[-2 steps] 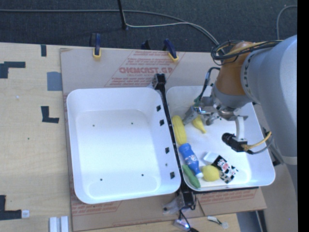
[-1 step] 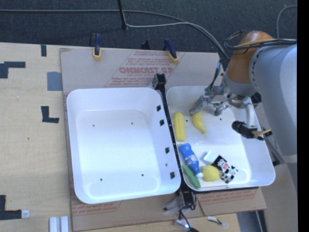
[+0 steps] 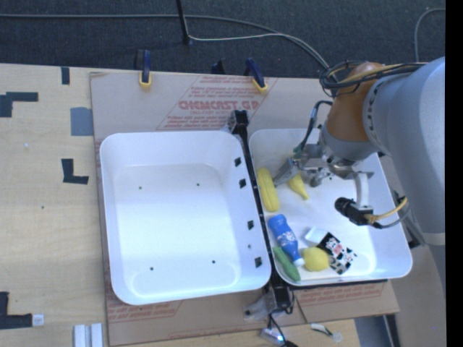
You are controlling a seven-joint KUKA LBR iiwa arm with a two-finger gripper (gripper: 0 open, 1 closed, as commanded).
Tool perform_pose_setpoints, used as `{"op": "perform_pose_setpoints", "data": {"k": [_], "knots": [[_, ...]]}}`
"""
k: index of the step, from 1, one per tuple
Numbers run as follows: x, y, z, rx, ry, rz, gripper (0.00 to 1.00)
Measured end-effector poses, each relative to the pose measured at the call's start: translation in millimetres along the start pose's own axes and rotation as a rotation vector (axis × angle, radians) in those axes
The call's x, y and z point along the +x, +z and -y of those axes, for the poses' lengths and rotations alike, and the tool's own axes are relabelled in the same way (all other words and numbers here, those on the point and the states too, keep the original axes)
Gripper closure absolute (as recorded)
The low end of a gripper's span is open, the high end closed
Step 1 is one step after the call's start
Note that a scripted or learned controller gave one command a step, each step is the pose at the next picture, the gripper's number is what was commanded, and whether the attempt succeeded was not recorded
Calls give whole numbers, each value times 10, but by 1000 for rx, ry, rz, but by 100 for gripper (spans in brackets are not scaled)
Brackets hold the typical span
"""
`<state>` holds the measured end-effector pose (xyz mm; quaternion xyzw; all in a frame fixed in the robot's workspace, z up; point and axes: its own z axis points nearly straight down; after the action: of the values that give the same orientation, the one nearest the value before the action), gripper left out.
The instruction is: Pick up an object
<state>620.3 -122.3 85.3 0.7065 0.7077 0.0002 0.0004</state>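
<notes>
— Where is the gripper (image 3: 299,173) placed right now?

— It is seen low in the right bin (image 3: 394,262), at its upper middle. The fingers are spread apart, and nothing is shown clamped between them.

— And the target?

— A small yellow piece (image 3: 298,186) is found just below the fingertips, touching or nearly so; which cannot be told. Its long axis is tilted, running from upper left to lower right.

— So what is the move turned on?

— A short drop is judged to be needed, with the fingers set across that tilted axis.
</notes>
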Motion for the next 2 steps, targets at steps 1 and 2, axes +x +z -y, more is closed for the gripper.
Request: {"op": "perform_pose_setpoints", "data": {"k": [1,2], "knots": [[-55,3,-95,0,1,0,0],[-505,0,-208,0,3,1,0]]}}
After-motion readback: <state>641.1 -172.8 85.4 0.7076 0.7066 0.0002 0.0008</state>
